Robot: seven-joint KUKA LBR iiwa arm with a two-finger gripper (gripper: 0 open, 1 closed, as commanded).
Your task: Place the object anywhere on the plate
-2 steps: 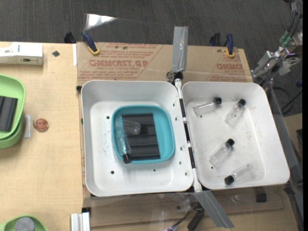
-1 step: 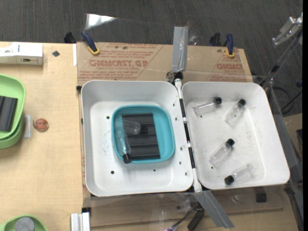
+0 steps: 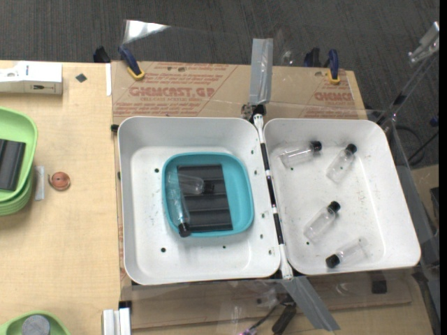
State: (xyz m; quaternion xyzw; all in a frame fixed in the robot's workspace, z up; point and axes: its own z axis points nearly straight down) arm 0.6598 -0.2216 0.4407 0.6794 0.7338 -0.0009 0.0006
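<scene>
Left bin (image 3: 140,257) held a teal plate (image 3: 241,187) carrying two clear vials (image 3: 180,211), right bin (image 3: 398,208) held four vials (image 3: 323,220), jaws' state impossible to tell.

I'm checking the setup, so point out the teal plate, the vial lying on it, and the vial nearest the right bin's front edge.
teal plate (image 3: 241,180): camera view, right rim.
vial on the plate (image 3: 179,208): camera view, clear body.
front vial (image 3: 347,253): camera view, clear body.

We see a lab bench, two white bins (image 3: 140,257) clamped over cardboard (image 3: 209,89), clear vials (image 3: 323,219), wooden tabletop (image 3: 63,257), dark carpet beyond.
</scene>
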